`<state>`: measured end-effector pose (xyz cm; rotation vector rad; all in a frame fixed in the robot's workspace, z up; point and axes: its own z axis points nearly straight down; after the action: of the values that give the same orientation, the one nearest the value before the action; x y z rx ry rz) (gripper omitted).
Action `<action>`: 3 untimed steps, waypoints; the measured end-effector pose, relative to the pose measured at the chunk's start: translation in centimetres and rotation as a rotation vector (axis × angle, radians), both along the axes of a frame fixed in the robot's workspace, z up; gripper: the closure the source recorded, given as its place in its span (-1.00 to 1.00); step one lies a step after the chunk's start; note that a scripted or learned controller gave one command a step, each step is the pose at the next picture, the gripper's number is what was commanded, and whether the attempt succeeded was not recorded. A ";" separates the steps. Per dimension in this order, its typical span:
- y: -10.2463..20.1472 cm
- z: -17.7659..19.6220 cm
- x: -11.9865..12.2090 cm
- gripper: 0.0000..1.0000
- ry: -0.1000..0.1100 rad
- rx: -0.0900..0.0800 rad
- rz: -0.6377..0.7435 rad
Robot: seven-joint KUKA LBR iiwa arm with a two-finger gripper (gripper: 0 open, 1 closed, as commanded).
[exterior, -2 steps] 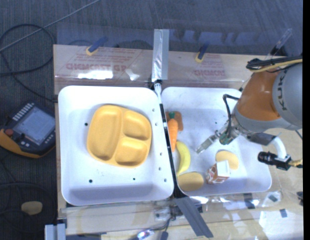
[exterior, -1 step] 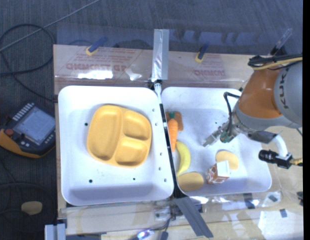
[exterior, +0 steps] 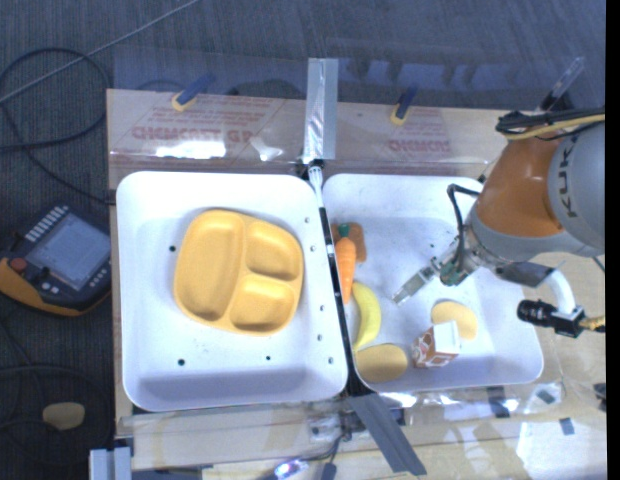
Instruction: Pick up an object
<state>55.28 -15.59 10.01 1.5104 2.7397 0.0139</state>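
Observation:
The right bin (exterior: 420, 190) holds an orange carrot (exterior: 346, 260) and a yellow banana (exterior: 368, 314) along its left wall. A tan oval food piece (exterior: 382, 362), a small brown and white carton (exterior: 437, 346) and a pale yellow slice (exterior: 457, 318) lie near its front. My gripper (exterior: 415, 285) hangs low over the bin's middle, slanting down to the left. It is right of the banana and just above and left of the slice. I see nothing held in it.
In the left bin (exterior: 150, 373) lies a yellow compartment plate (exterior: 240, 270). A raised rim (exterior: 327, 268) divides the two bins. A hand-held controller (exterior: 55, 258) and cables lie on the floor at left. The grey and orange arm (exterior: 525, 203) covers the right bin's right side.

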 end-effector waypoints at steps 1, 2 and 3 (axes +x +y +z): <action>-3.4 -0.9 -6.4 -1.00 0.001 -0.008 0.137; -3.2 0.1 -6.2 1.00 -0.002 -0.004 0.138; -3.2 0.1 -6.2 -1.00 -0.002 -0.004 0.138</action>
<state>49.03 -18.78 10.08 1.3162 2.8351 0.0110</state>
